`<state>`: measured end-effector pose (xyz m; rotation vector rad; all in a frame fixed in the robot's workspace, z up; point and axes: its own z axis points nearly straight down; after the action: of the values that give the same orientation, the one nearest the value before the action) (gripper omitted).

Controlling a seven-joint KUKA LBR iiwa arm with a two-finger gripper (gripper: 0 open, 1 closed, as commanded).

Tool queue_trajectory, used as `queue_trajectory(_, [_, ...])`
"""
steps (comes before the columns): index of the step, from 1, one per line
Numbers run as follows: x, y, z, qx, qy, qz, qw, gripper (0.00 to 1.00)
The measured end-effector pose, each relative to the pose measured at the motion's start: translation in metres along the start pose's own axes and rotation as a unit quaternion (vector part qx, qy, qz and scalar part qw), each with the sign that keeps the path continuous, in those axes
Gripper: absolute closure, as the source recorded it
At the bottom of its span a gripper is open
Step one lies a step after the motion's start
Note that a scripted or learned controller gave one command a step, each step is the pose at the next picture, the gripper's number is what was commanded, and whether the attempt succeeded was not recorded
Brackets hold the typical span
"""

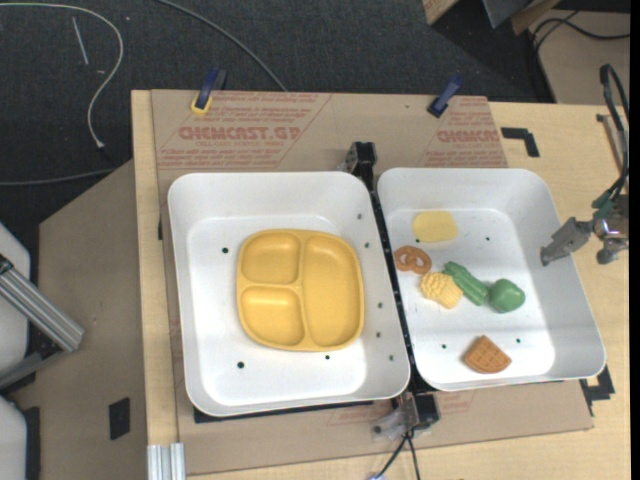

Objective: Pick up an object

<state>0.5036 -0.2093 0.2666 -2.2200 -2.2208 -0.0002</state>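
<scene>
Objects for picking all lie in the right bin (530, 193): pale yellow flat piece (435, 227) toward the far side; pretzel (411, 260) just below it, near the bin's left wall; ridged yellow piece (440, 289) just beside the pretzel; green vegetable-shaped toy (486, 288), long stem running up-left from its rounded head, touching or nearly touching the ridged piece; waffle-like orange wedge (487, 354) apart from the rest, near the front wall. Left bin (200, 208) holds a yellow divided plate (300, 290), three compartments, lying flat at centre. Gripper (575, 238) sits at the right bin's right rim, over the wall and not above any object; nothing seen between its fingers, and cannot tell how far apart they are. Bins rest on a cardboard sheet (250, 128) held by two blue clamps (208, 90) at the far edge
</scene>
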Motion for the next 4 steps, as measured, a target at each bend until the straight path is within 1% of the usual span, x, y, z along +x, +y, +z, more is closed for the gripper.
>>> queue_trajectory(1, [-0.003,-0.005,0.061,0.003,0.001,0.000,1.0000,0.00])
queue_trajectory(2, [0.006,-0.010,0.110,0.003,0.002,0.000,1.0000,0.00])
queue_trajectory(3, [-0.001,-0.009,0.170,0.002,0.001,0.001,1.0000,0.00])
queue_trajectory(4, [-0.001,-0.007,0.156,-0.001,0.000,0.001,1.0000,1.00])
